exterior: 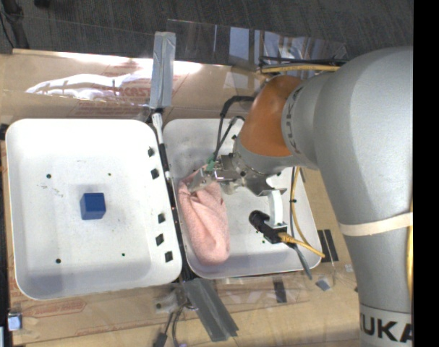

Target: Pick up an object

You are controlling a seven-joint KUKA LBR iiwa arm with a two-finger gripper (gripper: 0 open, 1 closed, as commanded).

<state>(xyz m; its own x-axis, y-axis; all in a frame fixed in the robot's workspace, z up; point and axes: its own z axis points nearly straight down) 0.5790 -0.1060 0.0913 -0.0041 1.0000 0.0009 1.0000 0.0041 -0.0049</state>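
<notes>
Blue cube (93, 205) sits alone in left bin (31, 157), well apart from the arm. Pink cloth (206, 223), soft and bunched, lies in right bin (241, 266) along its left wall. Gripper (210, 172) is at the cloth's top end, so likely the grasp step. Can't tell if the claw is open or closed. Next move needs a firm pinch on the fabric, then a lift.

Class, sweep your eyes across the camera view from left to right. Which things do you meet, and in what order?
Blue cube in the left bin → pink cloth in the right bin → orange band → grey arm.
</notes>
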